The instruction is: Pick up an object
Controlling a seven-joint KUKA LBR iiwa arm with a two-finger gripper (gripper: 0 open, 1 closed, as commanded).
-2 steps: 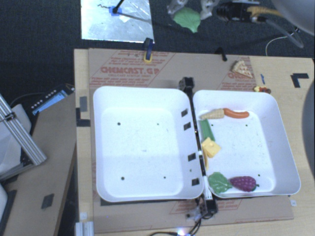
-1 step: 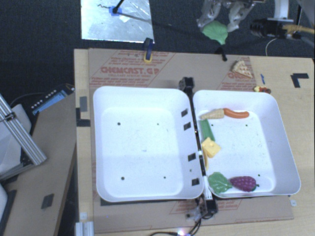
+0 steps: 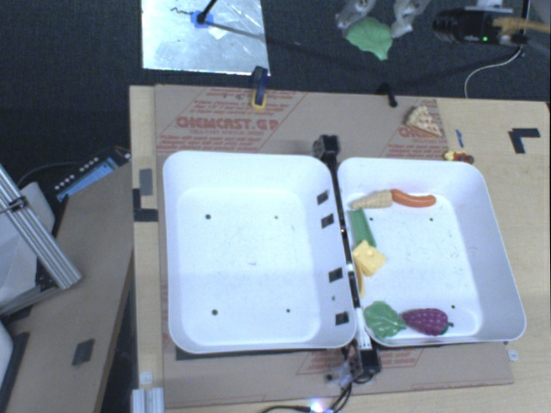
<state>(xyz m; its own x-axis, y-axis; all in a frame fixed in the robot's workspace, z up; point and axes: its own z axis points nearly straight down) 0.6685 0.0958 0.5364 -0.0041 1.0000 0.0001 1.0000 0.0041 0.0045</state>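
My gripper (image 3: 376, 24) hangs high at the top of the camera view, beyond the bench's far edge and above the dark floor. Its two pale fingers (image 3: 352, 11) are shut on a flat green leaf-shaped toy (image 3: 370, 39), which pokes out below the tips. In the right bin (image 3: 491, 231) lie a corn cob (image 3: 372, 200), a red sausage (image 3: 413, 200), a green stick (image 3: 362, 228), a yellow cheese wedge (image 3: 368, 258), a green leafy piece (image 3: 383, 318) and a purple grape bunch (image 3: 426, 321).
The left bin (image 3: 250, 248) sits beside the right one with a black hinge strip between them. A pizza slice toy (image 3: 424, 120) lies on the cardboard behind the right bin. A yellow clamp (image 3: 258, 93) and a foil sheet (image 3: 204, 24) are at the back left.
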